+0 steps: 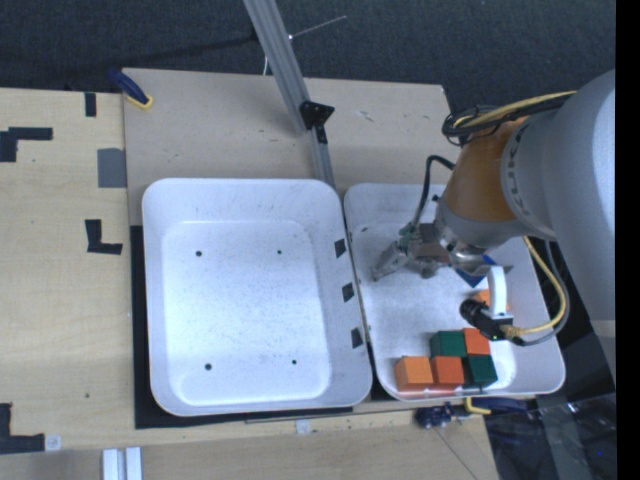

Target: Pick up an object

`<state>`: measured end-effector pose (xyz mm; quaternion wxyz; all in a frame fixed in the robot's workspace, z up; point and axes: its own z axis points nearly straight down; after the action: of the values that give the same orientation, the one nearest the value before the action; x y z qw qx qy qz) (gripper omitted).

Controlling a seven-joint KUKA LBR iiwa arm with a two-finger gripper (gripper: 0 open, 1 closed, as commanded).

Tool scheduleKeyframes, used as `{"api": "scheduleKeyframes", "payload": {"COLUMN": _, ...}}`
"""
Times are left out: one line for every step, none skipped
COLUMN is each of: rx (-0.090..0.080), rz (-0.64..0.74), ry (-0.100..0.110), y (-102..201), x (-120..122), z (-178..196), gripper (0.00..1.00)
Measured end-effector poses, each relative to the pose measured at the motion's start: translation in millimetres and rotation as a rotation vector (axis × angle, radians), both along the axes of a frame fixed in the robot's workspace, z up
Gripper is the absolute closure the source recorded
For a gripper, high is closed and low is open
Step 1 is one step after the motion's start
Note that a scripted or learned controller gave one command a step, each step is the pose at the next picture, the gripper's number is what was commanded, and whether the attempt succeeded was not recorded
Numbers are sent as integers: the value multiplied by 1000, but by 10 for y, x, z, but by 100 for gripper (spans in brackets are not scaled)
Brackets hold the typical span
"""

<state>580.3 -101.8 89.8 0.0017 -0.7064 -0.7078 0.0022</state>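
Pincer (392, 261) hangs low over the upper left part of the right bin (385, 318), its 2 grey fingers (384, 267) reaching toward the wall shared with the left bin (160, 268). The fingers look slightly spread, and nothing shows between them. Above the pincer, the arm (560, 168) comes in from the right, its orange band (480, 183) just over the wrist, with black and yellow cables looping beside it.

The task's things sit well apart from the pincer, at the near right corner of the right bin. An orange block (412, 372) lies closest to the bin's front wall. Just beside it on the right sits a cluster of blocks (463, 358), touching one another: 2 dark green and 2 orange faces can be told, though their exact edges blur together. A small black part of the arm's fittings hangs just above the cluster.

Both bins rest on the wooden counter (60, 268), which carries black tape marks on its left side. A slanted metal pole (285, 53) crosses the counter from the top and ends at the left bin's far edge.
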Motion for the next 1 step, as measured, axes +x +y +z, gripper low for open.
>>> {"api": "scheduleKeyframes", "payload": {"rx": 1, "rz": 2, "ry": -2, "y": 7, "x": 5, "z": 113, "gripper": 100}}
